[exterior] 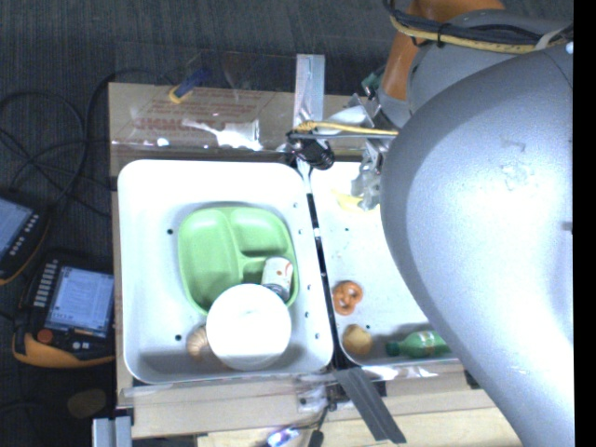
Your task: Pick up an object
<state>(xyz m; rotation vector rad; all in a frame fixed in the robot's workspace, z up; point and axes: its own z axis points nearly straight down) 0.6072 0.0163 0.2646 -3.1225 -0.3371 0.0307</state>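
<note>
Dark grey carpet floor (186, 17) all round a light wooden bench (126, 119). Black cables (47, 147) snake over the carpet at left, near two screened handheld pendants: one (70, 310) with an orange casing, another (17, 236) at the frame's left edge. Clear plastic sheeting (205, 119) lies on the bench's far end; lighting is even and flat.

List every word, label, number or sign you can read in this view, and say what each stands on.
None can be read.
Small can on the green plate: label too blurred.
Clear bag behind the left bin: reddish print too faint.
Handheld screen on the floor: display too small.
</note>
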